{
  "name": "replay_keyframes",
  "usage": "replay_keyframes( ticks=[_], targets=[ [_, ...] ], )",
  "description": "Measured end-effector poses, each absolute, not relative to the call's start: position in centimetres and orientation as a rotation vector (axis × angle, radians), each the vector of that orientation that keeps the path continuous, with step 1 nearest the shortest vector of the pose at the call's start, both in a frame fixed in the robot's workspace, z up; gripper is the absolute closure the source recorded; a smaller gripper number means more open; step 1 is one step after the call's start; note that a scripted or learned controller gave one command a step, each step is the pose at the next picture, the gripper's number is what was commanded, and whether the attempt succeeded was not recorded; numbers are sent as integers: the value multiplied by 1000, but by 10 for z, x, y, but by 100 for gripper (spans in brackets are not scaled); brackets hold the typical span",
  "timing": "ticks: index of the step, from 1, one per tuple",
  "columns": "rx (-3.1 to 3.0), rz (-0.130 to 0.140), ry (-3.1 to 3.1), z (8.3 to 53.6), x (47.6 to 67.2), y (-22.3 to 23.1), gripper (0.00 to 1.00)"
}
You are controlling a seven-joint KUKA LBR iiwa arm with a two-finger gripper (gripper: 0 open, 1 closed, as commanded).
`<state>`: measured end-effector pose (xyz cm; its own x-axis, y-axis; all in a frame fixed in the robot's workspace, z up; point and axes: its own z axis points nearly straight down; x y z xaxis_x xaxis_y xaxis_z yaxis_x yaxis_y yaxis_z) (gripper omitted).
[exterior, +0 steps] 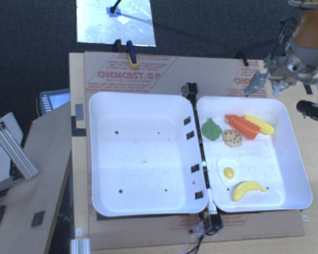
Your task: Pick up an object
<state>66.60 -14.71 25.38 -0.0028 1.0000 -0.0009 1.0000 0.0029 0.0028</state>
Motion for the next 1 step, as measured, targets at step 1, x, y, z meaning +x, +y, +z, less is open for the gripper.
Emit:
replay_keyframes(
  ticks=[1],
  targets=[
    [2201,17,2214,420,662,-157,0]
  ],
)
